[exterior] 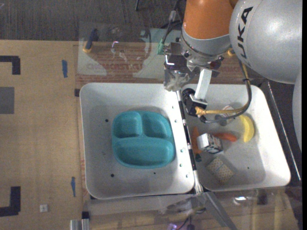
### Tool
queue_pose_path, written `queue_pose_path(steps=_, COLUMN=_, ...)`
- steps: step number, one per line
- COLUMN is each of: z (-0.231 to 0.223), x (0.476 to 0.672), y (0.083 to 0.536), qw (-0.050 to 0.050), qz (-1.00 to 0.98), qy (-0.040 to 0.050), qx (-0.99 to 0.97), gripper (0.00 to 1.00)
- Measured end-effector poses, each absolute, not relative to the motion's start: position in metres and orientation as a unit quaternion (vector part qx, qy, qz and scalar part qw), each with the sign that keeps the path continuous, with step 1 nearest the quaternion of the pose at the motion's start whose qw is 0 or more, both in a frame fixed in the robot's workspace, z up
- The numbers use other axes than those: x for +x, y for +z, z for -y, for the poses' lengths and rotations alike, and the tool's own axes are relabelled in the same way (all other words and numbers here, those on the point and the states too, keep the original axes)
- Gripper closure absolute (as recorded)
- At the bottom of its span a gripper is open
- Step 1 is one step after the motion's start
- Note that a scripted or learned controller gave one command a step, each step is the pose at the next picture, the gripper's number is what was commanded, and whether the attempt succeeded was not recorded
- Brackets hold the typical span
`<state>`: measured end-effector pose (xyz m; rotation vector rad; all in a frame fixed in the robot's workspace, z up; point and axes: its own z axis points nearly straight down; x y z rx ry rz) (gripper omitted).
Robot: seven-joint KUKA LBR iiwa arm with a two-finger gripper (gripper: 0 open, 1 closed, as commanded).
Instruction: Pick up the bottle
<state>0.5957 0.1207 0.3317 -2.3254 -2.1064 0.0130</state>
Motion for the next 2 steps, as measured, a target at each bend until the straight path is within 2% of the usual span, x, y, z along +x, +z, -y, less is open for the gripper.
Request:
queue_pose_path(steps=1, z=-0.177, x=0.601, y=0.39, qw=0.001, qz=0.68, qy=0.0026, qx=-0.734, gripper=1.0)
queue_pose_path(steps=2, z=-0.191, x=0.552, y=0.332, qw=0.002, qz=0.688, qy=0.004, qx=-0.725, gripper=1.0)
